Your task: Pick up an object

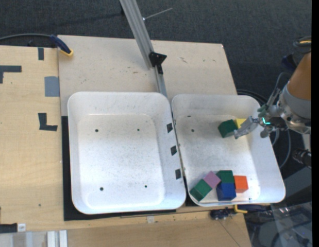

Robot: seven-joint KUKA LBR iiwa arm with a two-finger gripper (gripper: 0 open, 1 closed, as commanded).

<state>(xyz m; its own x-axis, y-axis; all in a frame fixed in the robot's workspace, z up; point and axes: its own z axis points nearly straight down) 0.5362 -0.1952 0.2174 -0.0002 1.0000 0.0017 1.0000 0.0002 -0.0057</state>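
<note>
green block (227,128) tilted, upper right bin, touching yellow block (241,122) | near front rim: green cube (201,189), lilac cube (212,179), blue cube (226,191), dark green cube (224,176), orange cube (240,183), clustered

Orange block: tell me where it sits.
The orange block lies in the right bin, near its front right corner, beside the blue block and a green block.

Even, fairly bright overhead light falls on the scene, and the white bins (123,153) left of the gripper (254,127) look slightly washed out. Shadows are soft and short. The picture is mildly grainy, and the gripper itself looks blurred.
</note>
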